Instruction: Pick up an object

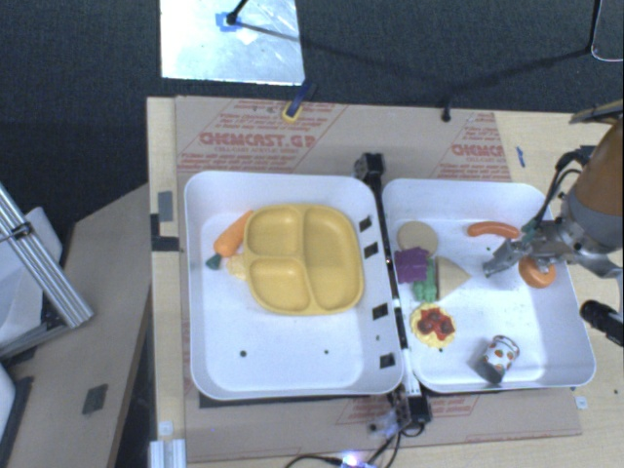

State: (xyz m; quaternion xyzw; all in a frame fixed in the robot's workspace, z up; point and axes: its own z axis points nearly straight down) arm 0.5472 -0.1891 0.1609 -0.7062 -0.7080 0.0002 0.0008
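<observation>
Camera view: my pincer (499,259) sits at the right of the frame, low over the right-hand shallow white plastic bin (561,364), its grey fingers pointing left; whether they stand wide or narrow I cannot tell at this size, and I see nothing between them.

Nearest candidate: a small orange rounded toy piece (537,273), just beside the pincer toward the right, partly under my wrist; above it, near the bin's upper wall, a slim orange-red plastic sausage (493,229).

Judgement on handling: both look like hollow moulded toy food; light, stiff, glossy and so likely slippery; the sausage should be pinched across its narrow middle, not end to end; the rounded piece across its widest part, squarely, or it may squirt out.

Other contents, centre of frame: a tan disc (418,234), a purple block (410,261), a green piece (425,287), a small toy pizza (434,325); lower right, a grey and white can-like item (497,357).

Left bin (210,359): a yellow divided plastic plate (297,258) with an orange toy carrot (232,233) touching its upper left edge.
</observation>
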